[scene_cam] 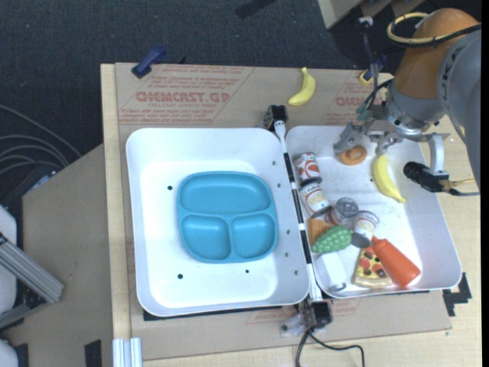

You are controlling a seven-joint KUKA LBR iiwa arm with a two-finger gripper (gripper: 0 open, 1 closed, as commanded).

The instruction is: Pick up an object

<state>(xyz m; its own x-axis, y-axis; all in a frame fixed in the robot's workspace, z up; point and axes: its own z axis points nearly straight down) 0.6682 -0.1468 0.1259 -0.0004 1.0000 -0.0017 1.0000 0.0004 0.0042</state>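
Note:
My gripper (365,141) hangs over the far part of the right bin (435,228), its fingers (345,138) spread open. Just below the fingertips a small round orange piece (353,156) lies on the bin floor, nearer the left finger; nothing is gripped. A yellow banana (388,179) lies to the right of it. Further forward in the same bin are two small cans (308,167), a green bumpy toy (332,240), a pizza slice (370,268) and an orange bottle-like toy (398,259).
The left bin (153,266) holds a blue divided plate (227,215). A second banana (303,89) lies on the bench behind the bins. The grey arm with its orange band (428,60) comes in from the upper right.

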